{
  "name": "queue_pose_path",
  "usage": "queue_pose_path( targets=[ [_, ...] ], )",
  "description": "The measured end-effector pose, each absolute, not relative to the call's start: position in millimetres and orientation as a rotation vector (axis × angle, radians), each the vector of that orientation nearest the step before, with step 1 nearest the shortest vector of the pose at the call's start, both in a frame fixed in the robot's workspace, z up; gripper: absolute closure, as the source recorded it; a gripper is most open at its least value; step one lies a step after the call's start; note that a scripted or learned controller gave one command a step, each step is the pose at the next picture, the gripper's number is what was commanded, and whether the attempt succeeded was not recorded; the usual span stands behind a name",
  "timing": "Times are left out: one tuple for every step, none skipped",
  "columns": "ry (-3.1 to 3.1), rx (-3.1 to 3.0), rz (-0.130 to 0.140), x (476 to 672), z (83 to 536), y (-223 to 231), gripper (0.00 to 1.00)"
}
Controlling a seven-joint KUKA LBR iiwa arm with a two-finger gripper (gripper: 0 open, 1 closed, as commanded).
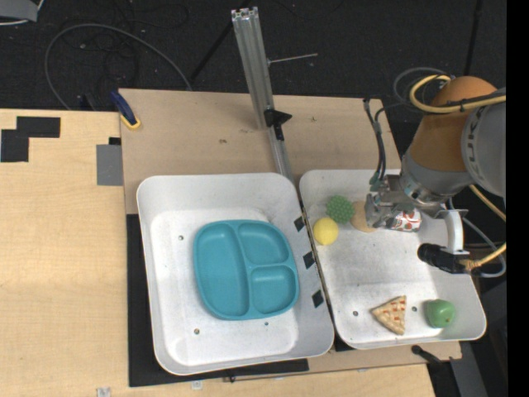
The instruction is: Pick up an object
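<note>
Red-and-white crumpled packet [405, 220], lying in the upper part of the right-hand shallow white bin [364, 304], looks to be what the arm is after, since the two-finger gripper [382, 213] is down right at its left edge, with a small tan round piece [360, 217] just beside it on the other side. From where I stand I cannot tell how the gripper is set, nor whether anything is caught in it; the metal of the wrist hides that part. Near it to the left sit a knobbly green ball [339, 207] and, just below that, a smooth yellow ball [326, 231]. Well apart, toward the near edge of the same bin, lie a toy pizza slice [391, 313] and a green rounded toy [440, 312]. The left-hand white bin [165, 321] holds a teal plastic plate with three compartments [245, 268], lying flat. My guess is that the arm is at the reach-and-grasp step, low over the bin and not yet lifting. The next move, I would judge, calls for a firm close on one object and a straight lift; with the packet and the tan piece so close together, the grip could slip off or nudge both aside.
</note>
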State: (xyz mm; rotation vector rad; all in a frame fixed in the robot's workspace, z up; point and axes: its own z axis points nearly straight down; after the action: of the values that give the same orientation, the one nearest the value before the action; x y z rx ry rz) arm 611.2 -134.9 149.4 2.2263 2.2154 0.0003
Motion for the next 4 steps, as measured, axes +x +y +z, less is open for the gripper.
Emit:
queue_pose_path(
  targets=[
    [2.221,2.218,0.003,620.2,206.2,-130.5,1.0],
    [2.221,2.22,0.001,620.6,233.9,-131.7,1.0],
    [2.228,2.221,-0.003,595.8,232.0,-94.7,1.0],
    [2.229,2.221,-0.004,576.9,220.2,-44.4,1.0]
  ],
)
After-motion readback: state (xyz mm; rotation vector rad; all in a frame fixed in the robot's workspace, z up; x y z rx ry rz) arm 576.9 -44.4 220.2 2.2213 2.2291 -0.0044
